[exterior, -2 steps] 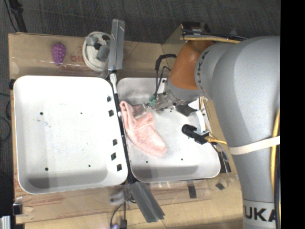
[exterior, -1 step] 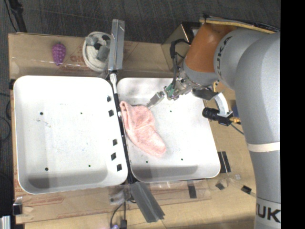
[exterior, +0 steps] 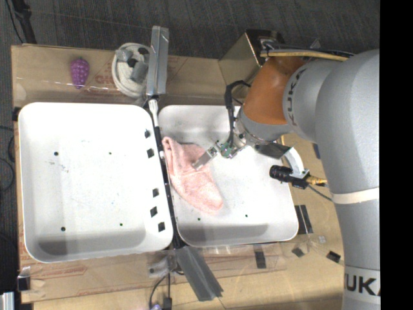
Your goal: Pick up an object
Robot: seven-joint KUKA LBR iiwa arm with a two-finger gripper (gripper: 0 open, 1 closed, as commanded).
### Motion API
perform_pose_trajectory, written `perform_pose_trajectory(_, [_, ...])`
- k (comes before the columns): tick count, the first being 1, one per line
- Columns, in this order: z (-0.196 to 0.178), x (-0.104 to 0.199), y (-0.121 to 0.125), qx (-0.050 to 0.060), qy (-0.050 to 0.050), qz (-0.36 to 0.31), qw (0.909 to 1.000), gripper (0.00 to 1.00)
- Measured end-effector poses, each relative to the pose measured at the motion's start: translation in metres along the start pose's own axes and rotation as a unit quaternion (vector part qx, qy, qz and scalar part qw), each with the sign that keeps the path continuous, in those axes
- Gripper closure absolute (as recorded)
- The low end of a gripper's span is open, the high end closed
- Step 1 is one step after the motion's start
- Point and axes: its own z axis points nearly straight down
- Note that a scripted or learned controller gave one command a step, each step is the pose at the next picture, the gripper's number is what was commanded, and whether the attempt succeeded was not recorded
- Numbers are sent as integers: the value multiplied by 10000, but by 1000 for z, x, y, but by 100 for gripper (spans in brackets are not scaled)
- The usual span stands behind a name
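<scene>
A brown counter (exterior: pixel 51 86) is carrying two shallow white bins, its surface showing above and to the left of the end effector (exterior: pixel 201 160). Dark grey floor (exterior: pixel 193 5) is lying beyond the counter, well above the end effector. A black cable (exterior: pixel 19 11) is running across the floor far up-left. Even light is falling over everything.

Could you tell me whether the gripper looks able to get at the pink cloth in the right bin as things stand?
Probably yes. The gripper is already at the upper edge of the pink cloth, which lies uncovered against the right bin's left wall.
</scene>
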Motion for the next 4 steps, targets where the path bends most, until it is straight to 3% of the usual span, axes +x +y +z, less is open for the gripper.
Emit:
perform_pose_trajectory(1, [8, 47, 22, -1, -15, -420, 9991, 0])
perform_pose_trajectory(2, [0, 47, 22, 13, 4, -440, 9990, 100])
perform_pose_trajectory(3, [6, 37, 22, -25, -20, 134, 9999, 100])
perform_pose_trajectory(4, [-93, 71, 101, -7, -14, -140, 9999, 100])
